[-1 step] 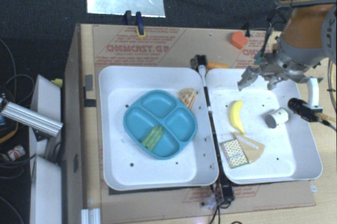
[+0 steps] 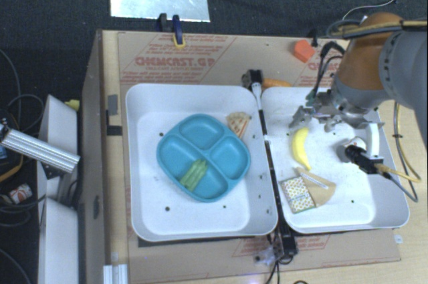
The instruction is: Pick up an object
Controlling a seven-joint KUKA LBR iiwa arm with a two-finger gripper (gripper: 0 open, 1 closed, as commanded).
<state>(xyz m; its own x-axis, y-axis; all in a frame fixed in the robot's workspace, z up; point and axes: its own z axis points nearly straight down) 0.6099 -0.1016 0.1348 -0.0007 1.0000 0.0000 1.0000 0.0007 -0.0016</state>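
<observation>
Step in hand: I am reading this as the approach phase; the tool (image 2: 313, 117) is hanging over the upper part of the right-hand shallow white plastic bin (image 2: 388, 212), just above and beside the curved yellow banana (image 2: 300, 148), the nearest candidate.
Tool state: I am unable to tell from this slanted overhead view whether it is open or closed; nothing is showing in its grip.
Target location: the banana is lying on the right bin's floor near the central divider, apart from the patterned square packet (image 2: 297, 194) and the tan wedge (image 2: 321, 188) below it.
Target axis: its long axis is running roughly top to bottom in the camera view, slightly bowed, upper tip pointing toward the tool.
Technique: I am advising a closure across the banana's short width at mid-length, descending straight, clear of the divider wall.
Other items: a light blue four-compartment plate (image 2: 204, 156) is occupying the left bin (image 2: 150, 209).
</observation>
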